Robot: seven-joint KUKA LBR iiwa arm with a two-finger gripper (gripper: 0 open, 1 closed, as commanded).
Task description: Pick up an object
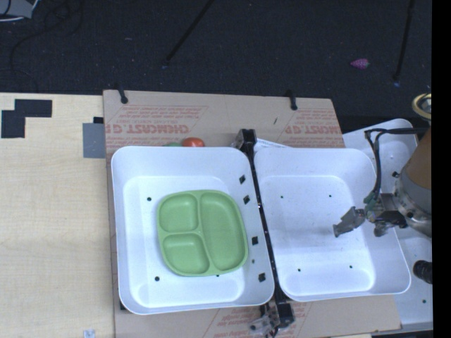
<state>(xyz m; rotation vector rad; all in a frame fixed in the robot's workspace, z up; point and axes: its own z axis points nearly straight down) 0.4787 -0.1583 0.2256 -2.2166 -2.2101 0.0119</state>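
Where the arm reaches in, we see the gripper (358, 222) over the right bin (317, 287), whether clenched we cannot tell, green plate (201, 232) in the left bin (134, 259).

Open white floor across most of the right bin (317, 259), bounded by its raised walls. Along the right rim, the hand (363, 220) and grey arm (416, 189) reaching in, with one dark finger (347, 224) over the floor. Between the two bins, a black divider strip with clips (255, 210), barring a low sideways pass. In the left bin (134, 259), a green sectioned plate (202, 232) filling the middle; only narrow bare margins around it, widest at the far and left sides. Beyond the left bin's far wall, a small red thing (193, 143) on the cardboard sheet (211, 118).
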